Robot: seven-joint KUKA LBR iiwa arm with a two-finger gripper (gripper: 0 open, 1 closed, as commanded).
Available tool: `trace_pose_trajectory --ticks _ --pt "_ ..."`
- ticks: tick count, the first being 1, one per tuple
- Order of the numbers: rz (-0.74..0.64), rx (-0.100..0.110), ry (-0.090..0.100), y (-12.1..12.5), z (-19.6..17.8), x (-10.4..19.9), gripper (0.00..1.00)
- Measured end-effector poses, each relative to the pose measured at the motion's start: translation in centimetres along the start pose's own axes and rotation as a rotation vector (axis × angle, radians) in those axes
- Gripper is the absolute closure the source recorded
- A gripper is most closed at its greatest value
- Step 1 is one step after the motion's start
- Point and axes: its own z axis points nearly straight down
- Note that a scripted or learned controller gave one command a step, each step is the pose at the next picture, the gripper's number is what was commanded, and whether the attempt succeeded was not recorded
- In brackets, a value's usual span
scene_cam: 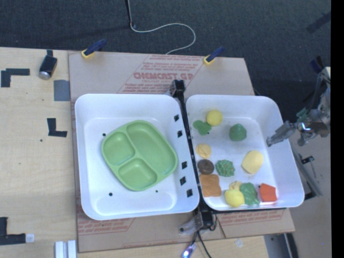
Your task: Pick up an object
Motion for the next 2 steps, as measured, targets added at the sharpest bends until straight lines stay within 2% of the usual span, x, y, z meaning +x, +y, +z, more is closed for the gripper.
trace_pose_trajectory --ticks 1,2 --pt "-0.004 0.016 0.008 -2.7 18.1 7.7 0.0" --pt "0.0 0.004 0.003 -2.4 16.4 7.3 1.0"
